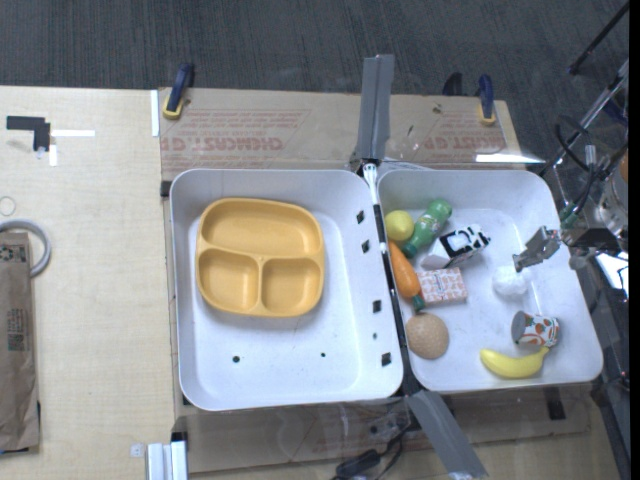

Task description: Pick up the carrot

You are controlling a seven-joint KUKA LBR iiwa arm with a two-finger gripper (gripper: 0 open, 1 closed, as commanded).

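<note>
Pale wooden bench (90, 268) on dark grey carpet (300, 18)

Brown cardboard (270, 128) lies clamped at the bench's far edge by blue clamps (180, 88); a brown paper bag (15, 338) rests at the left.

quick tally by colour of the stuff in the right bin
yellow: 2, lemon, banana
orange: 1, carrot
green: 1, bottle
tan: 1, ball
pink: 1, box
white: 1, lump
black and white: 1, toy
mixed: 1, cup
total: 9

Not much of the robot to see at the right edge of the frame: a grey metal gripper (537, 250) on dark hardware, with thin black cables looping above it.
</note>
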